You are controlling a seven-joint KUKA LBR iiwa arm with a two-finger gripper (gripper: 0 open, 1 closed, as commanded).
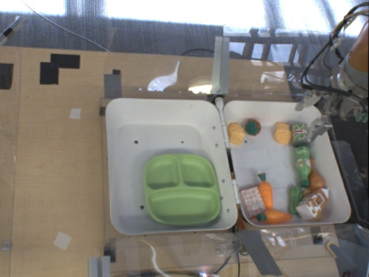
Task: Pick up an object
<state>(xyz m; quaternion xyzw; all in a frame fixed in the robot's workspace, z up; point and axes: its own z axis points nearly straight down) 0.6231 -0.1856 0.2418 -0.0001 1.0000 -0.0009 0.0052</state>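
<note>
The surface (52, 172) is bare tan board to the left of both bins, with black marks near its far left corner. The left bin (124, 126) carries one item: a green divided plate (182, 188) set toward the near right corner, leaving open floor along the far and left walls. The right bin (271, 154) abuts the left bin along a shared rim and holds all the small objects. The arm (354, 62) sits over the far right corner of this bin, cables looping above it. The pincer (318, 126) hangs at the right wall, just beside a green can (298, 134) — whether its fingers are open or shut cannot be told, and nothing is visibly between them.

Far row: two yellow corn pieces (236, 133) (282, 133) with a dark red-and-green berry (252, 126) between them. The bin centre is open. Along the right wall: a green bottle (302, 165), then an orange-and-white carton (314, 203) at the near corner. Near edge — a red-patterned packet (252, 199), an upright carrot (266, 192) and a lying carrot (278, 216), tightly grouped.
</note>
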